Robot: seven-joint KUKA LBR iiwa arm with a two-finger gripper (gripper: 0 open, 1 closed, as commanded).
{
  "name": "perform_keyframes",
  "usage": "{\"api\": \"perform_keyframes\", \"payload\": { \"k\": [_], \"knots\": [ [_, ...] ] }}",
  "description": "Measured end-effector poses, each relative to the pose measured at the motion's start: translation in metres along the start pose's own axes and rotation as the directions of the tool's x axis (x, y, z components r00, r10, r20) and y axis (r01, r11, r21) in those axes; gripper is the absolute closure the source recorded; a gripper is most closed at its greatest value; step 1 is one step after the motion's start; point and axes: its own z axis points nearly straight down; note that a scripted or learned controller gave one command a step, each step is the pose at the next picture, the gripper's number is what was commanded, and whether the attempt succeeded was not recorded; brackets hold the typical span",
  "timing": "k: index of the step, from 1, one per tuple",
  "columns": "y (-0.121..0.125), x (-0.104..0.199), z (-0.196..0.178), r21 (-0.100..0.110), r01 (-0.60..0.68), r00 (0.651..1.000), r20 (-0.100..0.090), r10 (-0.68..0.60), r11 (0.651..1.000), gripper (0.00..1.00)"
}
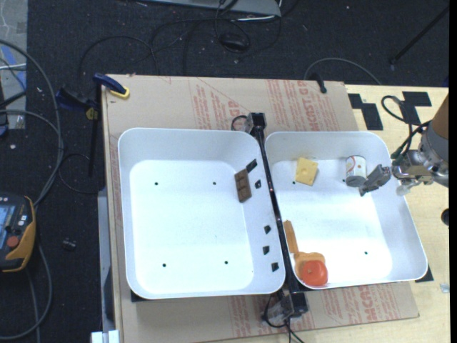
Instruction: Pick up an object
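1. Your arm (437, 145) is cut off at the right edge; gripper (374, 180) grip unreadable.
2. Right bin (400, 224): one yellow block (307, 171), one can (355, 167) beside the gripper, one orange-red toy (308, 263).
3. Left bin (143, 191): one brown bar (243, 186).

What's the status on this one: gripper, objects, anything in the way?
Gripper over right bin's far right side, nothing seen held. Closest: small can; yellow block to its left; brush at bin's near-left corner. Nothing in the way.

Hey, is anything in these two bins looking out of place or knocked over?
Mostly no. The brown block leans against the left bin's right wall rather than lying flat. In the right bin, the small can lies on its side beside the end effector.
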Motion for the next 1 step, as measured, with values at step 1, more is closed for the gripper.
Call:
{"api": "perform_keyframes", "payload": {
  "k": [1],
  "knots": [
    [0.0028,0.0002,0.0145,0.000,0.000,1.000,0.000,0.000,1.000,0.00]
  ]
}}
